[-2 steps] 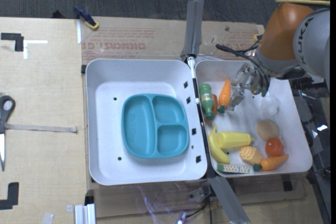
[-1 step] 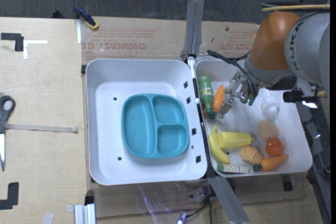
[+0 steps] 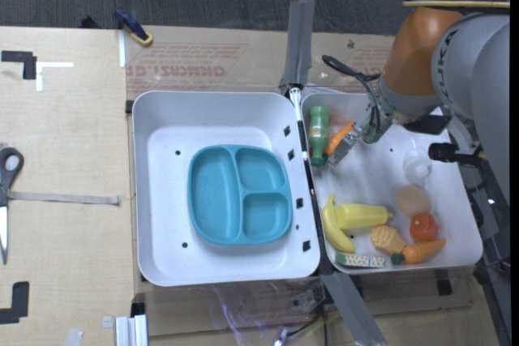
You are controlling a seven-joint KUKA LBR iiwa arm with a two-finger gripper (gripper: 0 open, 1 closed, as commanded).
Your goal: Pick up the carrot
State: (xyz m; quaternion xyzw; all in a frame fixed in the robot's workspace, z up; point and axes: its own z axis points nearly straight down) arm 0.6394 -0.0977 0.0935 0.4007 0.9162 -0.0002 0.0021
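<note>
A carrot (image 3: 423, 250) with a green stub lies at the front right corner of the right bin (image 3: 454, 166), beside a red tomato (image 3: 422, 225). My gripper (image 3: 350, 142) is low in the bin's back left part, far from that carrot. A small, slanted orange piece (image 3: 338, 137) sits right against the gripper's tip. Whether it is gripped or merely touched is hidden. A green bottle (image 3: 318, 128) stands just left of it, along the bin's left wall.
The right bin also holds a banana (image 3: 334, 226), a yellow piece (image 3: 362, 215), a waffle-like round (image 3: 387, 238), a beige round (image 3: 412, 198) and a striped bar (image 3: 365, 260). A blue divided plate (image 3: 241, 194) lies in the left bin (image 3: 154, 174). Scissors (image 3: 6, 174) rest on the bench at far left.
</note>
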